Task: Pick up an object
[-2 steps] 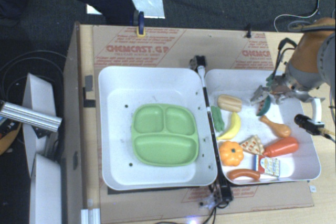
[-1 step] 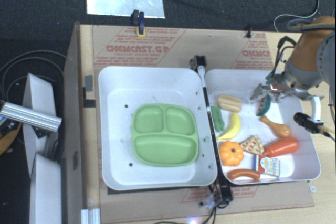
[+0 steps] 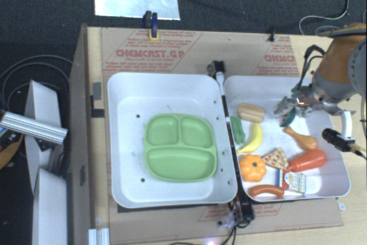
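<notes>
Two white bins side by side, gripper (image 3: 291, 107) over the upper part of the right bin (image 3: 343, 181), green plate (image 3: 180, 147) in the left one. Fingers apart, a dark teal piece (image 3: 288, 118) just below them, grip on it unclear. Left of gripper: bread roll (image 3: 251, 112). Below: drumstick (image 3: 302, 137), carrot (image 3: 307, 161), banana (image 3: 253, 138), small pumpkin (image 3: 252, 167).

Bench (image 3: 189, 46) with 2 white bins (image 3: 123, 123)
</notes>
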### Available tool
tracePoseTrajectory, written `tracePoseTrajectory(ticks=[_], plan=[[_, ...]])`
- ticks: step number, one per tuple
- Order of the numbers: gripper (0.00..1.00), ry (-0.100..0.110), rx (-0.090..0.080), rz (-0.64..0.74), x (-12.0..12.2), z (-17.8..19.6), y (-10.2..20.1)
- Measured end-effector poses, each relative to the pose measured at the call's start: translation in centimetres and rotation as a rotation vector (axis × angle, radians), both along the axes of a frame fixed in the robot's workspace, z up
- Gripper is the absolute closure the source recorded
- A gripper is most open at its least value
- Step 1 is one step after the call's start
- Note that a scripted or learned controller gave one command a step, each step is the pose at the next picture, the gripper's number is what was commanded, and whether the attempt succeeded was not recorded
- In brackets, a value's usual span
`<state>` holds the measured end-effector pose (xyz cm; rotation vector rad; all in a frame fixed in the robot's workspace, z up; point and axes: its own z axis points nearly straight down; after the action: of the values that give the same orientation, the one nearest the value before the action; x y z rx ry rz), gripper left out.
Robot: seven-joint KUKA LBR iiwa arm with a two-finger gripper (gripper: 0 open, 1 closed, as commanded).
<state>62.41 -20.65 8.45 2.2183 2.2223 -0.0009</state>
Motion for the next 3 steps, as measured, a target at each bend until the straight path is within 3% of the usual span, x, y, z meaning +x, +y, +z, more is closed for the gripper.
tracePoseTrajectory(ticks=[1,2,3], plan=[[0.00,-0.002,0.001,-0.001,-0.6,2.0,0.0],[0.00,0.000,0.002,0.005,-0.9,-0.1,4.0],[0.00,-0.006,-0.002,-0.002,-0.5,6.7,0.0]])
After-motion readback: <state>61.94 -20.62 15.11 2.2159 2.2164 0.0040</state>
